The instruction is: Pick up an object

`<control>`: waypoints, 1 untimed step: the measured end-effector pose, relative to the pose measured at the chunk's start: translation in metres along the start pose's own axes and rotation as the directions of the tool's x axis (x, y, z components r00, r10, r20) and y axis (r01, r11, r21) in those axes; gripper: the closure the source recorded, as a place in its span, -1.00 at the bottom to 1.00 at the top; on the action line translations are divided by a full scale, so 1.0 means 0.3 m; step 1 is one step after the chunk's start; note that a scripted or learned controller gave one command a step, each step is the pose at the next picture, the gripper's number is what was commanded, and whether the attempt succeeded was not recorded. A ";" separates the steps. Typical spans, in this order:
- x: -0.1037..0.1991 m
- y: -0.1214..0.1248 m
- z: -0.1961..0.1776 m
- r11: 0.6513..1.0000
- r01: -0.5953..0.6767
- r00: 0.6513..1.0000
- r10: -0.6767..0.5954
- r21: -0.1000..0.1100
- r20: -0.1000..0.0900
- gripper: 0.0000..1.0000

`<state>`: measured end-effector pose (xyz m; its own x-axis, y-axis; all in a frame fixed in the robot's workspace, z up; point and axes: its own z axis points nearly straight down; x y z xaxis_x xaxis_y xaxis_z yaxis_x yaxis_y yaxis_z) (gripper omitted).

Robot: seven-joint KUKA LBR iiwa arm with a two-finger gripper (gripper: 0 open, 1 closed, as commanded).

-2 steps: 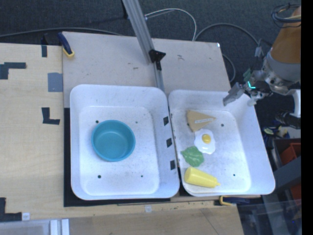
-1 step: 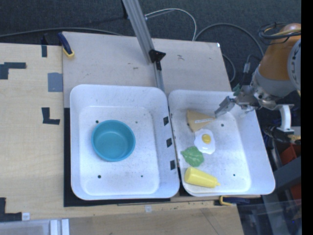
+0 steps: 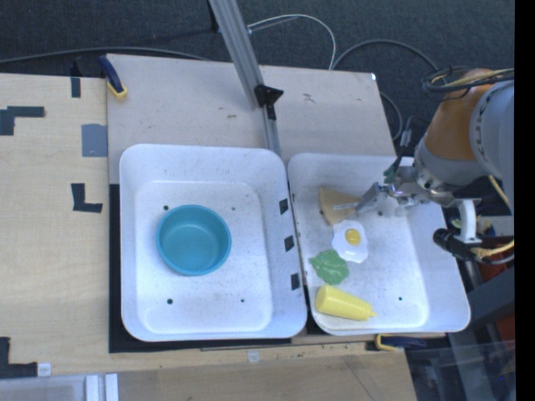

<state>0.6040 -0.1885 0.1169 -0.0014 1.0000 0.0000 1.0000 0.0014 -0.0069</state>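
Objects for picking lie in the right bin point(image 3: 435, 307). A tan wedge-shaped piece point(image 3: 334, 205) sits in the upper left part of that bin, near the dividing edge. Just below and to its right lies a fried-egg toy point(image 3: 351, 241), white with a yellow centre. A green leafy piece point(image 3: 329, 266) lies just beside the egg, lower left of it. A yellow cone-shaped item point(image 3: 342, 304) rests on its side near the bin's front edge, below the green piece.

The end effector point(image 3: 370, 201) is positioned low over the right bin, just right of the tan wedge and above the egg. Whether it is released or clenched cannot be told at this resolution, and nothing is seen grasped. The arm point(image 3: 464, 136), grey with an orange band, enters from the right.

The left bin point(image 3: 138, 174) holds a blue bowl point(image 3: 195, 239), upright, left of centre. Both bins rest side by side on the surface point(image 3: 184, 98). A metal pole point(image 3: 238, 36) slants across the upper surface towards the bins. Cables point(image 3: 351, 53) loop on the dark floor behind.
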 end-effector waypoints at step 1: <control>0.002 0.001 0.097 1.000 0.000 1.000 0.000 -0.005 0.001 -1.00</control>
<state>0.6040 -0.1879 0.0878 -0.0017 1.0000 -0.0014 1.0000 0.0017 -0.0014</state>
